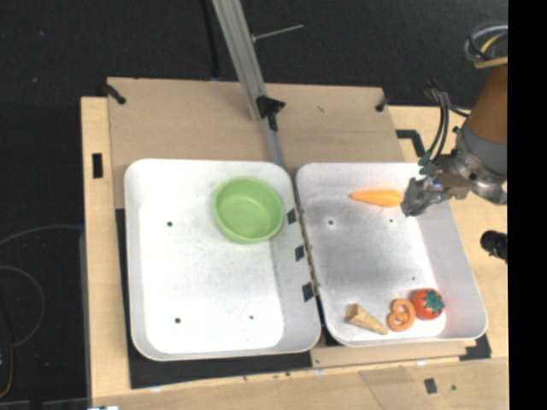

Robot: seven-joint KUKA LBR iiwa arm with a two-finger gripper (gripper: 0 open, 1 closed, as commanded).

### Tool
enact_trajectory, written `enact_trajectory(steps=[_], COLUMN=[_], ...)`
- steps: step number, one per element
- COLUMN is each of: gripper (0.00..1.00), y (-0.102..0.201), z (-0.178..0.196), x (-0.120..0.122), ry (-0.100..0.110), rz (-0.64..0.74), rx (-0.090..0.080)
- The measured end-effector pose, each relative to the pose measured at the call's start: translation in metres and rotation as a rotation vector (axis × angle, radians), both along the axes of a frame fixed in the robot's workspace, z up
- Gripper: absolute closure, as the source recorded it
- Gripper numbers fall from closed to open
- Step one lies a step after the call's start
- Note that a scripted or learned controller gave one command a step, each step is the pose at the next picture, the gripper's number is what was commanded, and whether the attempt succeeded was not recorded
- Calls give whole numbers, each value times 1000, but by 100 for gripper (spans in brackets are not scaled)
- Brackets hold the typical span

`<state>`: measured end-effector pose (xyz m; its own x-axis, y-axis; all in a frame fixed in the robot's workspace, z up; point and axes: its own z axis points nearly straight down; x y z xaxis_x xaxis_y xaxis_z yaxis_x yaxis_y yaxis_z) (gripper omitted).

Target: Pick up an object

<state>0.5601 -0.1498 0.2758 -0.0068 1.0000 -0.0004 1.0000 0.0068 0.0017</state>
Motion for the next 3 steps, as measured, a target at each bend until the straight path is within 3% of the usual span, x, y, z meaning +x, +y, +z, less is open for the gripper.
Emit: enact_trajectory(steps=[3], gripper=[100], y=[165], z=[-37], x=[19], ry=[4], rz=[-1], rx=[1])
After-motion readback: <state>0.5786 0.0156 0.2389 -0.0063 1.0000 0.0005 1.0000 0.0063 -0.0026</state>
